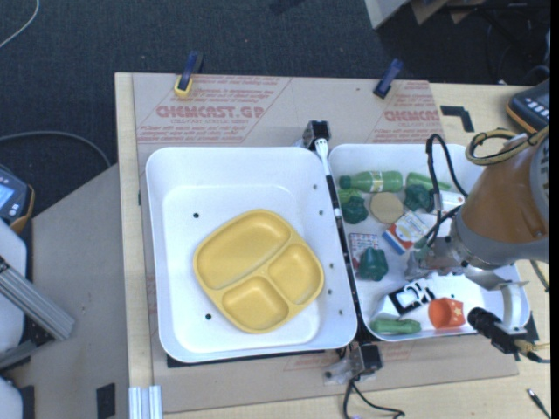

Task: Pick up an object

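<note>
Green pod [396, 326] fronts right bin [367, 158]; bench board [262, 103] reads "CHEMCAST"

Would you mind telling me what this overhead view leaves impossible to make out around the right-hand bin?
- Claw: the arm's bulk overhangs it, so open or shut is unclear, and whether it holds anything.
- Right bin: its far right part lies under the arm.
- Card with red and blue print: too small to read, partly covered.
- Black-and-white item: too small to identify.

Yellow divided tray [258, 270], white bins [166, 234], green bottle [374, 182], orange toy [446, 313].
</note>
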Tool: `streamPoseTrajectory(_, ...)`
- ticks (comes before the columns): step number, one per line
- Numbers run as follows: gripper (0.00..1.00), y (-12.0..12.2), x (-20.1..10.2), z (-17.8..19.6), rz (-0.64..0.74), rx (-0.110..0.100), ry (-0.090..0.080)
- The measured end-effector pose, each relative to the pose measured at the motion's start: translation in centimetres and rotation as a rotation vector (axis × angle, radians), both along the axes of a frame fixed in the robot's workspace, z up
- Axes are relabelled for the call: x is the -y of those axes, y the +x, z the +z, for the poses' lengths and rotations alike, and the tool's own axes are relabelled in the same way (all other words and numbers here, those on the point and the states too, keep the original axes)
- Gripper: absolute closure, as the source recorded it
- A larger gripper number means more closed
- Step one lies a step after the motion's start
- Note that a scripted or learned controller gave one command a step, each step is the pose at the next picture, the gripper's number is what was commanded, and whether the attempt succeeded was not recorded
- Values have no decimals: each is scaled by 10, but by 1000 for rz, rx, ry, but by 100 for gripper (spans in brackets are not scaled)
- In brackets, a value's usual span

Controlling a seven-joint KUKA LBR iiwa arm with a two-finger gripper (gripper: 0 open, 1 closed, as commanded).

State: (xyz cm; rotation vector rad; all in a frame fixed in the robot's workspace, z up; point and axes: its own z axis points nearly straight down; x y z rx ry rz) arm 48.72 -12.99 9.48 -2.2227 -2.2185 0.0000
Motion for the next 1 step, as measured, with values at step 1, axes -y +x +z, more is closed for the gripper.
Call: streamPoseTrajectory(1,100,9,-3,46,3,8,-3)
